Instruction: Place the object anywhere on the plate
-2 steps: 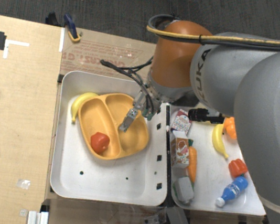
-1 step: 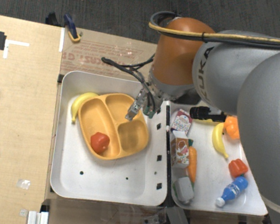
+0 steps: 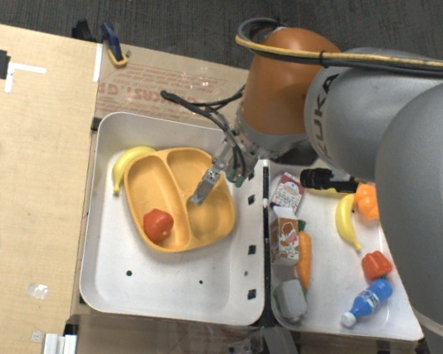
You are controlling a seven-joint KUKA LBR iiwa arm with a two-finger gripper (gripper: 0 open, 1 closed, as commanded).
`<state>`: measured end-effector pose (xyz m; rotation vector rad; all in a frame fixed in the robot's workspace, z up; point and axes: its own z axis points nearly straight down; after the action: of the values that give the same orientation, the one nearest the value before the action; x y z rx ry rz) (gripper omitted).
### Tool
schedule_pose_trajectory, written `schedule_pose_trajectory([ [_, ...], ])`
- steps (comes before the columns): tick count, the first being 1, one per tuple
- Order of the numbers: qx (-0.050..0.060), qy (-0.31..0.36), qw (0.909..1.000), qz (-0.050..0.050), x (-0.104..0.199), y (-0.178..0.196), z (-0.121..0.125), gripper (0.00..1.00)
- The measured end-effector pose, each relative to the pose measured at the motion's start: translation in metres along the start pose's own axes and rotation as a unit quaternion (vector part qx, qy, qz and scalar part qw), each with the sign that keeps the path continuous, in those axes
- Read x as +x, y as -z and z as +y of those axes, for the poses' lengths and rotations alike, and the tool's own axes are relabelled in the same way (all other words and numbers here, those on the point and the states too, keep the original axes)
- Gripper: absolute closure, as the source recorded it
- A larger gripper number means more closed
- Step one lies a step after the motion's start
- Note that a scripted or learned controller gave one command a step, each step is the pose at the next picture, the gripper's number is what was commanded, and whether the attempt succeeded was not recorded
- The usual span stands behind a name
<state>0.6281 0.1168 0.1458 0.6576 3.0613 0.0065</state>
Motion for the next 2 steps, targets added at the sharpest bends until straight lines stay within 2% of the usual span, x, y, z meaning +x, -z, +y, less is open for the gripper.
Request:
schedule_pose_trajectory([
  [1,-0.001,0.0,1.0,-0.001,-0.001,0.01,0.0,1.0],
  [2,0.003,0.005,1.0,0.003,0.022,0.218,0.028,1.0],
])
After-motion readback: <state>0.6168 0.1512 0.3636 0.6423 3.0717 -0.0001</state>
